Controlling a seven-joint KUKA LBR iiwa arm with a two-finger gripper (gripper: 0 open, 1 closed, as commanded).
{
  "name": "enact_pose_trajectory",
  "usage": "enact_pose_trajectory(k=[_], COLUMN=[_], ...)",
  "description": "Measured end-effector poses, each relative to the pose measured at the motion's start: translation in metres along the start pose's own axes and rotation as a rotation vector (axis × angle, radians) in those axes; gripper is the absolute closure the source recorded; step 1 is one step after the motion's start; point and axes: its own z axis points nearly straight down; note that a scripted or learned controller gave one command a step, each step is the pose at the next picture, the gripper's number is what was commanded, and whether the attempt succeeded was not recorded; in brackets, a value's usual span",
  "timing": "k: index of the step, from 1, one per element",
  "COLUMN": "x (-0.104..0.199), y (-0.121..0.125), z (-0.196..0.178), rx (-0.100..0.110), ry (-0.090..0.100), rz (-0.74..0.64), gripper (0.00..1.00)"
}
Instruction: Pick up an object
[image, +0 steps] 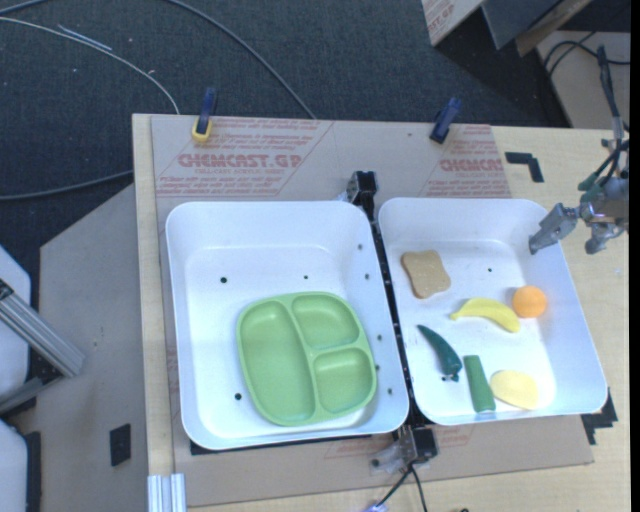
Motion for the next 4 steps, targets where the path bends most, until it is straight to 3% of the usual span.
enact_pose_trajectory(k=[1, 2, 4], x=[0.001, -0.004, -0.007], y=[0.002, -0.004, -0.004], z=[-0.007, 0.053, 0.161], rx=[-0.012, -0.005, -0.015], ry=[-0.003, 0.0, -0.004], rz=[-0.004, -0.002, -0.003], gripper=[0.0, 0.0, 0.0])
